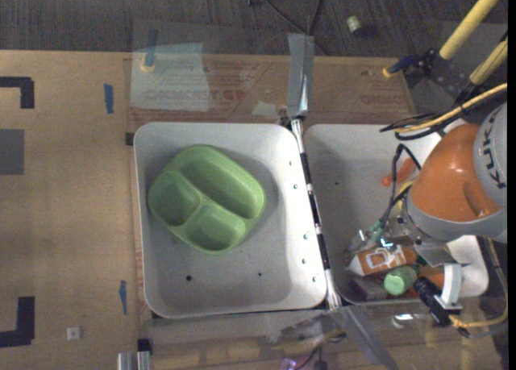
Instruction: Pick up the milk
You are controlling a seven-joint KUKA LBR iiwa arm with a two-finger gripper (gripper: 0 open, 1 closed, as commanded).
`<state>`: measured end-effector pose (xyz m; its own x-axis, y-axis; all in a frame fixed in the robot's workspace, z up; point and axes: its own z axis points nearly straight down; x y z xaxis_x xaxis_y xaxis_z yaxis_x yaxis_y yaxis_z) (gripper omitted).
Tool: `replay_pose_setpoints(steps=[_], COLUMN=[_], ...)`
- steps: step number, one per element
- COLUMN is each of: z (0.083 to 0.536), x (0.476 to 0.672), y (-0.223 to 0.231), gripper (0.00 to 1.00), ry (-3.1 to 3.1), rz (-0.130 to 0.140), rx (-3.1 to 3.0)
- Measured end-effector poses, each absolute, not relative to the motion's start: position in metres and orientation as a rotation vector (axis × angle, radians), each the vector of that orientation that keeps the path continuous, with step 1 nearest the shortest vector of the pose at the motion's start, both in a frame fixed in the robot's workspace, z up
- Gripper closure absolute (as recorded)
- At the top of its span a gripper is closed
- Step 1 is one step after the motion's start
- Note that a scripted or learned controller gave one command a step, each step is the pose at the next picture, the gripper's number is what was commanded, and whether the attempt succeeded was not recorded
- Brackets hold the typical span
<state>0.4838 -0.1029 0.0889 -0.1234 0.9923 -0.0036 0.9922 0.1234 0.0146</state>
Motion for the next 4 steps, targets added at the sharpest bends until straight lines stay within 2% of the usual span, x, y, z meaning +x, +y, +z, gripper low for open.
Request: replay_pose_setpoints(steps=[1,2,3,4], z=[0.099,0.361,0.436,0.436], x=[0.485,0.538,0.582,0.583], y=[-0.106,-0.131,-0.221,-0.218], gripper=[1.0,1.0,1.0,0.0], ry=[2.334,2.111,2.24,2.245], rz=[0.013,-0.001,0.0,0.0], rx=[2.074,2.324,2.197,2.193])
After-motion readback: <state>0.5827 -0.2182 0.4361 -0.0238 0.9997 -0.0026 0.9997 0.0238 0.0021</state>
